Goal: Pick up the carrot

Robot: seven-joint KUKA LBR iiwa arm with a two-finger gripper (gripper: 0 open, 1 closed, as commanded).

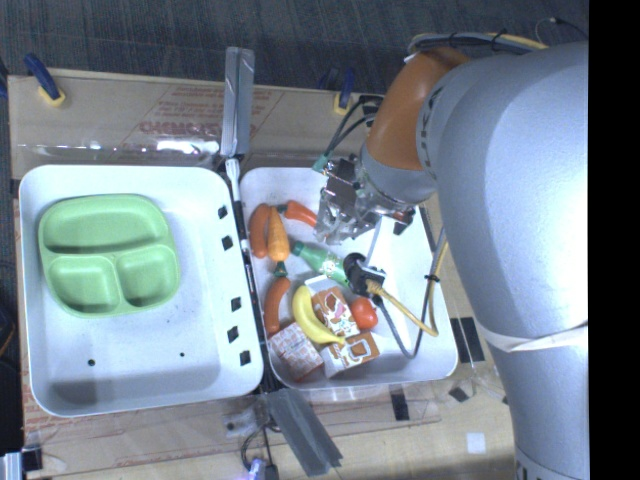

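The carrot (277, 236) is an orange tapered piece lying in the upper left part of the right bin (420, 353), beside a rounder orange-brown piece (260, 229). A shorter orange-red piece (300, 211) lies just to their right. My gripper (334, 224) hangs low over the bin's upper middle. It is right of the orange-red piece and a few centimetres from the carrot. Nothing is visible in its grasp.
The right bin also holds a green bottle (316, 259), a banana (313, 318), a sausage (275, 304), a red tomato (364, 314), a printed box (350, 346) and a brown-and-white block (294, 354). The left bin (130, 368) bears a green divided tray (108, 253).
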